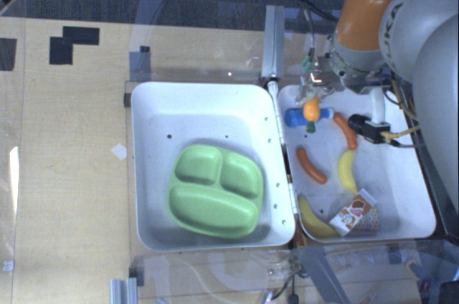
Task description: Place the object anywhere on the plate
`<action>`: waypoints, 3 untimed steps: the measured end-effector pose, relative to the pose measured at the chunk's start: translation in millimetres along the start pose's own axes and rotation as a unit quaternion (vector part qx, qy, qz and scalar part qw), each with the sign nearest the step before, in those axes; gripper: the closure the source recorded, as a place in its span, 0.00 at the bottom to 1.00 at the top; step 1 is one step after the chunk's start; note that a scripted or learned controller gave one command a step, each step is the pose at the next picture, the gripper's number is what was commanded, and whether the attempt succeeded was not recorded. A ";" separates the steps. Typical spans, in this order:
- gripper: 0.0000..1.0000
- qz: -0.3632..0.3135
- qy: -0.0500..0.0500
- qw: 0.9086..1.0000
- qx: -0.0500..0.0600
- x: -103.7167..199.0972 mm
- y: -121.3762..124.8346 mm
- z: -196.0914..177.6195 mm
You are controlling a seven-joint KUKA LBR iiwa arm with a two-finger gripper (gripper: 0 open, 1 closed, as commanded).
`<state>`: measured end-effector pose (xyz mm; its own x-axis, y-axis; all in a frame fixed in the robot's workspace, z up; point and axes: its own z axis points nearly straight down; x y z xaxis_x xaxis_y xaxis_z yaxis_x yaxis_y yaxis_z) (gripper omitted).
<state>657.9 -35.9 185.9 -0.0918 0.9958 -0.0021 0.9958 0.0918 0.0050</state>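
camera view: gripper [313, 84], state indeterminable, poised over the orange-and-blue toy [309, 112] at the right bin's [401, 227] far-left corner; green plate [214, 189] awaits any object.

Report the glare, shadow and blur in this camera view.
Camera view: light even and soft; a small glare spot on the bench above the left bin; the green plate casts a faint shadow; the arm, nearest the lens, looks blurred; the gripper is small and indistinct.
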 end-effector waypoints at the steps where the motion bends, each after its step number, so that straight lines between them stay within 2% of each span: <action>1: 1.00 0.025 0.001 1.000 0.000 86.6 -35.0 0.0; 2: 1.00 -0.003 0.001 1.000 0.001 107.9 -41.5 0.7; 3: 1.00 -0.008 0.002 1.000 0.001 177.3 -112.9 -22.8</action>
<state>529.1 130.4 207.8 -0.1078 0.9942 0.0015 0.9942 0.1078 0.0032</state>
